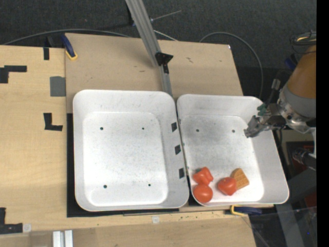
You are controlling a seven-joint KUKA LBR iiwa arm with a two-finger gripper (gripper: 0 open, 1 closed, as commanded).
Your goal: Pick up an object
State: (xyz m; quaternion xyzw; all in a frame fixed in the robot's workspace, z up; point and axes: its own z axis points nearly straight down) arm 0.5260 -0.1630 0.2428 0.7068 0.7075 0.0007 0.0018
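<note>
Three red pieces lie at the front of the right bin: one red piece, a rounder one at the front wall, and a third beside a tan block. My gripper hangs over the right bin's far right side, well behind those objects and apart from them. Nothing shows between its fingers. Their spread is too small and dark to read.
The left bin sits beside the right one, their walls touching along the middle. A grey metal pole slants in from the top to the bins' back edge. The wooden bench carries black tape marks at left.
</note>
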